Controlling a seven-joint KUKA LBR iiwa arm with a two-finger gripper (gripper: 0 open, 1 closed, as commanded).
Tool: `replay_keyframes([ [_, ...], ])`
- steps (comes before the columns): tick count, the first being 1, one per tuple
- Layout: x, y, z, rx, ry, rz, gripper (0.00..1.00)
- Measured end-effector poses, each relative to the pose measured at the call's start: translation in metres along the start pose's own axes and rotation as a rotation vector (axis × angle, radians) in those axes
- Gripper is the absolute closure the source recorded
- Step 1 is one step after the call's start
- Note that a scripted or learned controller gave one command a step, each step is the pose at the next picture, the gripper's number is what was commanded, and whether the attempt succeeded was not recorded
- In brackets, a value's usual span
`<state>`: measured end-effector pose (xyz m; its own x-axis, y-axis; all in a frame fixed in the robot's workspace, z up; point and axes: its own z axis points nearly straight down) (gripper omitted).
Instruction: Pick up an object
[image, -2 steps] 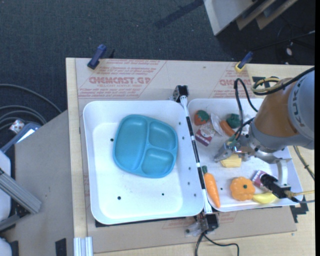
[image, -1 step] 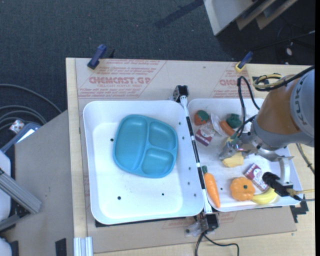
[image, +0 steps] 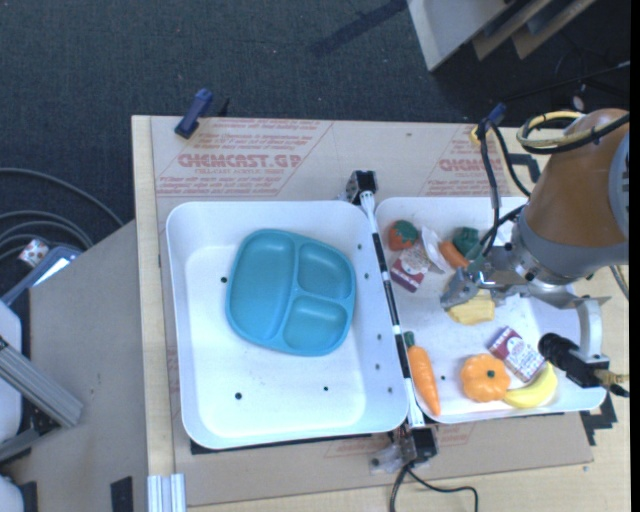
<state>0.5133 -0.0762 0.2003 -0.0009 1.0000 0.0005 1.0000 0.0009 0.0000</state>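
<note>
My gripper (image: 466, 290) hangs low in the right bin (image: 560, 405), at its middle. Right beneath and just in front of it lies a pale yellow block (image: 473, 312), touching or nearly touching the gripper. Just behind the gripper are a small orange carrot piece (image: 455, 253) and a green item (image: 466, 240). A white and red packet (image: 411, 268) lies to the gripper's left, with a red and green fruit (image: 403, 235) behind it.
Near the right bin's front sit an orange pumpkin (image: 484, 379), a yellow banana (image: 533, 389) and a red and white carton (image: 515, 352). A long carrot (image: 424, 380) lies by the divider. A blue divided plate (image: 291, 291) rests in the left bin (image: 200, 380).
</note>
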Motion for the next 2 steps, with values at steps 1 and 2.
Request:
replay_keyframes([
  [1, 0.046, 0.077, -0.034, -0.002, 0.000, -0.001, 1.00],
  [2, 0.038, 0.023, -0.052, 0.003, 0.000, 0.001, 1.00],
])
